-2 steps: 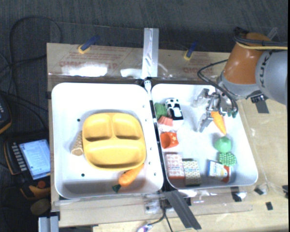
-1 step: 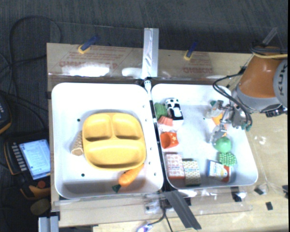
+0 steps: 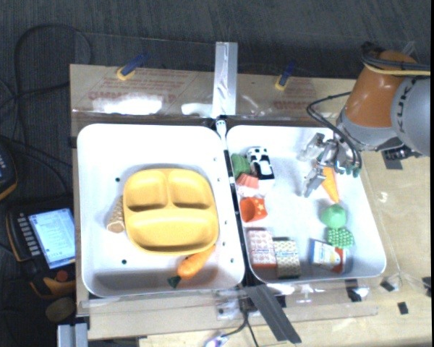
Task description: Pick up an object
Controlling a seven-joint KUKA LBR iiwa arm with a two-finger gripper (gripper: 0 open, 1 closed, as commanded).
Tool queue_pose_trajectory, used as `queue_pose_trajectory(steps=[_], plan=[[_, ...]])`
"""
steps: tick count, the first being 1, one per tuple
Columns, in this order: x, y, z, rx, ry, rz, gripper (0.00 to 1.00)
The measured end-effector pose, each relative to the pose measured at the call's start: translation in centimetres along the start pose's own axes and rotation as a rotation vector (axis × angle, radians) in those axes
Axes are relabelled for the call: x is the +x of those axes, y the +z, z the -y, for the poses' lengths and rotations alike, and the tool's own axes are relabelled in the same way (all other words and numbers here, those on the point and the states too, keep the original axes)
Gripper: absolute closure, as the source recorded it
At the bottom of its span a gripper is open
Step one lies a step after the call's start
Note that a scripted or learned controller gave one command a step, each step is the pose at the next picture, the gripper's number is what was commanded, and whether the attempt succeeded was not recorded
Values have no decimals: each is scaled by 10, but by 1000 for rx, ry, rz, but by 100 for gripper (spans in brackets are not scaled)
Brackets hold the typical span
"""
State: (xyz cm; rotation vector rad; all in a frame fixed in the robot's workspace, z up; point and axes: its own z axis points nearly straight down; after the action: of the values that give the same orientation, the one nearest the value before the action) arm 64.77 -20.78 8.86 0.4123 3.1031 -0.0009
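Note:
My gripper (image 3: pixel 309 168) hangs over the upper right of the right bin (image 3: pixel 289 139), fingers spread and pointing left, with bare bin floor between them. An orange toy carrot (image 3: pixel 332 185) with a green top lies just right of the lower finger (image 3: pixel 310 185), touching or very close to the gripper body. Below it sit a green ball (image 3: pixel 333 214) and a green patterned piece (image 3: pixel 339 237). A black-and-white cow toy (image 3: pixel 257 161) stands to the left of the gripper.
The right bin also holds a green block (image 3: pixel 239 165), an orange cup (image 3: pixel 253 209) and small boxes (image 3: pixel 273 251) along the front wall. The left bin (image 3: pixel 94 157) holds a yellow divided plate (image 3: pixel 171 208), a cone (image 3: pixel 116 215) and another carrot (image 3: pixel 193 264).

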Motion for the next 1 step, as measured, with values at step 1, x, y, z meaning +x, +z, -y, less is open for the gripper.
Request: queue_pose_trajectory(steps=[1], plan=[[39,-1,3,0,33,-1,0]])
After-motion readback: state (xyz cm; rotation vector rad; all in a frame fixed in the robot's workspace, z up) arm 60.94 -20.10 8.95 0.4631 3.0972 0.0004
